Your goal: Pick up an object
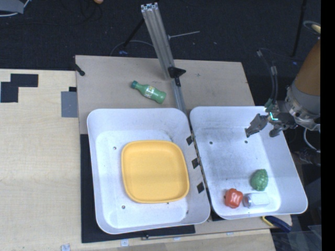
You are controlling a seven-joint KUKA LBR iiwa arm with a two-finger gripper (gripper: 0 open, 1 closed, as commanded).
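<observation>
A: Three small things lie in the right bin point(230, 120), at its near end: a red pepper point(233, 197), a green lump point(259, 179), a pale capped container point(256, 198).

B: And the gripper point(267, 128)?

A: Above the bin's far right rim, fingers spread, pinching nothing.

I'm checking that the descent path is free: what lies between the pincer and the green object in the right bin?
Nothing: in the camera view, bare white floor of the right bin separates the open pincer from the green object.
</observation>
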